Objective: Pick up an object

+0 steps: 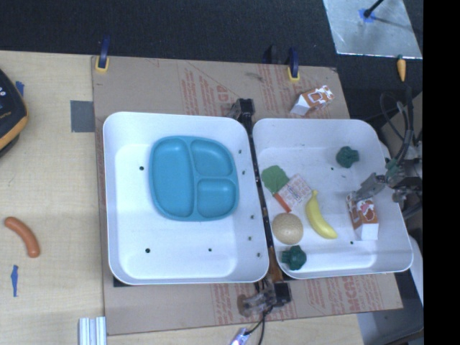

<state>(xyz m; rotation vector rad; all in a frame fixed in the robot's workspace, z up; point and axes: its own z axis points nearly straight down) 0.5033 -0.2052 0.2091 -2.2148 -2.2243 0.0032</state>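
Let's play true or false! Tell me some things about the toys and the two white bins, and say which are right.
1. The blue tray sits in the left bin. True.
2. The banana lies in the left bin. False: it is in the right bin.
3. A sausage lies on the bench outside the bins. True.
4. The claw is over the left bin. False: it is at the right bin's right side.
5. The round tan ball is next to the banana. True.

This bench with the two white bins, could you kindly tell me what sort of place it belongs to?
Probably a robotics lab's grasping test bench: clamped cardboard under the two white bins, toy food like a banana, and a pincer.
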